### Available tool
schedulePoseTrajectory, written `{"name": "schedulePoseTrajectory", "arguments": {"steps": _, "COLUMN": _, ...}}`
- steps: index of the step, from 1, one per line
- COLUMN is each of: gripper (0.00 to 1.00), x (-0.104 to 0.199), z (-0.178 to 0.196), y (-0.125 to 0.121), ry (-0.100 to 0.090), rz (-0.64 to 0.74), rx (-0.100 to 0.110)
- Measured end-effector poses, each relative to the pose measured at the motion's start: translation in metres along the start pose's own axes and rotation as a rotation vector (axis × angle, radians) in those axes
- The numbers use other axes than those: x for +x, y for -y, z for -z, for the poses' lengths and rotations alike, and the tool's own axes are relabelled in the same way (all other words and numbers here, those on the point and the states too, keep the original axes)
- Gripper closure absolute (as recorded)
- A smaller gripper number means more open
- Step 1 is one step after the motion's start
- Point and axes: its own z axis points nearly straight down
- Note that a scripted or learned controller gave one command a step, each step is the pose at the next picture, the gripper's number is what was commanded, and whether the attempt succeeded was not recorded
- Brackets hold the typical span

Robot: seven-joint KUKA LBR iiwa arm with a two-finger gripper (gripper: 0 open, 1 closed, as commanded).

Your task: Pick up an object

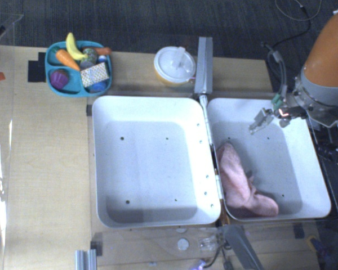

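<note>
though crumpled, soft pink cloth [242, 183]

Pink cloth [241, 183], crumpled, lying flat along the right bin's [304, 151] left wall, near front

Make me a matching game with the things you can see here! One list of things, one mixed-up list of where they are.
Things:
1. pink cloth
2. blue tray
3. gripper
4. white lid

Places:
A. on the bench, beyond the left bin's far rim
B. above the right bin, near its far side
C. lying in the right bin by its left wall
D. at the bench's far left, holding toy food

Pairs: 1-C, 2-D, 3-B, 4-A
</note>
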Motion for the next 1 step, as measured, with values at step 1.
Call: {"name": "schedulePoseTrajectory", "arguments": {"steps": 1, "gripper": 0.00, "x": 0.0312, "z": -0.0916, "y": 0.0350, "ry": -0.003, "rz": -0.036, "rx": 0.006}}
